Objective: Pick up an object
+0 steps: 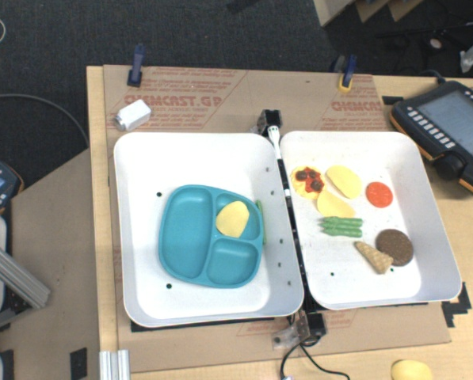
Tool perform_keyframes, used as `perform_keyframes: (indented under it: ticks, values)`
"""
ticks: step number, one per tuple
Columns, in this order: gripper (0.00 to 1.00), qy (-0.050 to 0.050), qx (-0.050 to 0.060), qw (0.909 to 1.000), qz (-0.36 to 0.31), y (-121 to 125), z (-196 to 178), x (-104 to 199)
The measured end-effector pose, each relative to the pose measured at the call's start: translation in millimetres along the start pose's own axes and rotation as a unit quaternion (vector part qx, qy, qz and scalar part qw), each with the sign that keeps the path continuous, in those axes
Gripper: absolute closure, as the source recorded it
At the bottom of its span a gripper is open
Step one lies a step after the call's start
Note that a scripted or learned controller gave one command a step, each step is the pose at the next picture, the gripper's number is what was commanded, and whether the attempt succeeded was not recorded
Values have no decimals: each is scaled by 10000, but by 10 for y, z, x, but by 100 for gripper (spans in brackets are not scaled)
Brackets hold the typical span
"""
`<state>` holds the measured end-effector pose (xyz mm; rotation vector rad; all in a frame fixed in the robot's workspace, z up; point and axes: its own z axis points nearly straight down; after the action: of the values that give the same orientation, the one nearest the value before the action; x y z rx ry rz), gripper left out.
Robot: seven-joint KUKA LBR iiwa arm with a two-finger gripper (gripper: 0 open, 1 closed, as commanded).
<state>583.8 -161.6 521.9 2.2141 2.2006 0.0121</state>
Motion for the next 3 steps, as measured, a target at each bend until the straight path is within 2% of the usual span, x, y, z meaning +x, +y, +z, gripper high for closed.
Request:
perform_keyframes:
  ticks: [1,2,3]
  values:
    - [100,19,61,10000,-33,13,-13,46]
    - [100,47,134,9999,-2,-463,751,-434]
    - [100,46,114,9999,-10,-1092,1047,-635]
